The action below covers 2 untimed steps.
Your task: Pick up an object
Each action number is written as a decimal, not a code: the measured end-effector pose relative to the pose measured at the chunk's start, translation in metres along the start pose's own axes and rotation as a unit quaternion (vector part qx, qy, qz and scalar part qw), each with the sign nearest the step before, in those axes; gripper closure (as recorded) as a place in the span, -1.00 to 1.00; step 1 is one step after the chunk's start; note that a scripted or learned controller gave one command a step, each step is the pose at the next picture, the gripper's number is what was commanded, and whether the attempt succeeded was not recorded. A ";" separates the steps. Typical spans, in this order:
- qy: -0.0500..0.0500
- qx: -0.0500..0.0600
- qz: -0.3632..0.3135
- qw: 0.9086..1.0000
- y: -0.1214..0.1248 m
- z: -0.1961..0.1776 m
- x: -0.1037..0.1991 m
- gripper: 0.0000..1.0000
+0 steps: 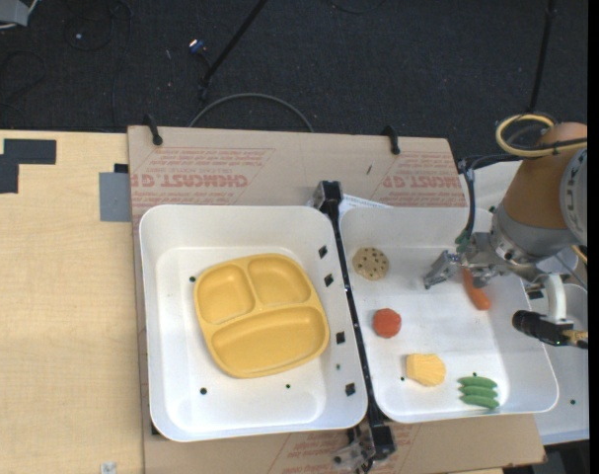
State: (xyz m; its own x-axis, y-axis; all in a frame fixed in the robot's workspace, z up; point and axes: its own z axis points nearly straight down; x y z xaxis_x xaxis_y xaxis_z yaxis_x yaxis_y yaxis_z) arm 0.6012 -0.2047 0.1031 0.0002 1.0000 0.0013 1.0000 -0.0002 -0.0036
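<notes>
Arm (541, 200) cut off at the three o'clock edge, gripper (459, 268) finger spread too small to tell, carrot (478, 292) partly hidden under the gripper at its five o'clock, printed lettering on cardboard (279, 171) blurred

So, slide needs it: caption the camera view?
Hand over right bin, near carrot; yellow tray in left bin.

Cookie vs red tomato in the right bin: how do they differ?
The cookie is tan with dark chips; the tomato is plain red. The cookie looks flat, the tomato rounder and fuller. The cookie lies nearer the bin's back edge, by the divider; the tomato sits further forward, toward the middle. Both are roundish, similar in size, loose on the right bin floor, apart from the gripper.
</notes>
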 end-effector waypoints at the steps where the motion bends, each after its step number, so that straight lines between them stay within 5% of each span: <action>1: 0.000 0.000 0.000 1.000 0.000 -0.012 0.000 1.00; 2: -0.001 -0.002 0.002 1.000 -0.007 -0.071 -0.004 1.00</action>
State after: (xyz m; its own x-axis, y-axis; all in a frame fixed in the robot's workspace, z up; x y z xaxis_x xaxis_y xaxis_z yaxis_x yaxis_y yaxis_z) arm 0.5942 -0.2086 0.1737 0.0032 1.0000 -0.0002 1.0000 -0.0032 0.0001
